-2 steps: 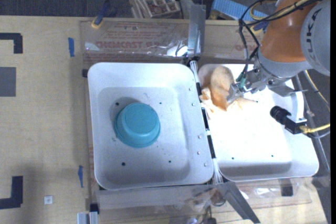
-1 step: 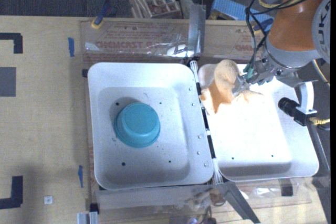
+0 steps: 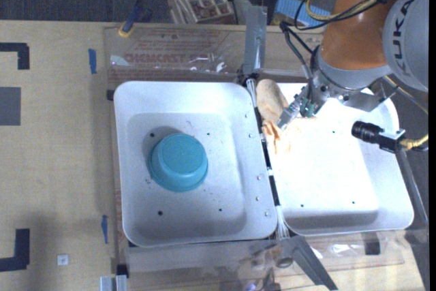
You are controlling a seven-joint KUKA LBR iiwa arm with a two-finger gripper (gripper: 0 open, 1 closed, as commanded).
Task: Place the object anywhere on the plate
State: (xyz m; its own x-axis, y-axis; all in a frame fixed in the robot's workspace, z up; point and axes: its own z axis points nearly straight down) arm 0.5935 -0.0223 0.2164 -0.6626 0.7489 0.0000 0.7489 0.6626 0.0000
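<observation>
**Arm over R bin, plate sits alone in L bin**

Looking down on the table (image 3: 54,146) now, w/ two white bins side by side. L bin (image 3: 129,99) has the blue plate (image 3: 178,161), round, sitting a bit left of centre on the bin floor, nothing touching it.

Over to the R bin (image 3: 340,194), and here's the action. Tan lump (image 3: 270,97) is tucked into the far-left corner, right up against the wall shared w/ the L bin. Just below it, an orange piece (image 3: 276,134), also hugging that wall; the two look to be touching or nearly so. Both are well apart from the plate, w/ the bin walls between.

The arm (image 3: 361,17) comes in from the right, orange band up top, wrist angled down and to the left. Gripper (image 3: 283,120) points at the spot where tan lump meets orange piece, its tip just beside both. Contact? Can't say from this angle. Spread or pinched, can't tell either; too small and glare off the bin floor washes it out. Nothing visibly held.

A black cylinder (image 3: 368,131) sticks out to the right of the wrist, cable trailing off it.

Elsewhere: blue tape (image 3: 92,61) on the table left of the bins, clear sheet (image 3: 177,58) lying behind the L bin.
</observation>
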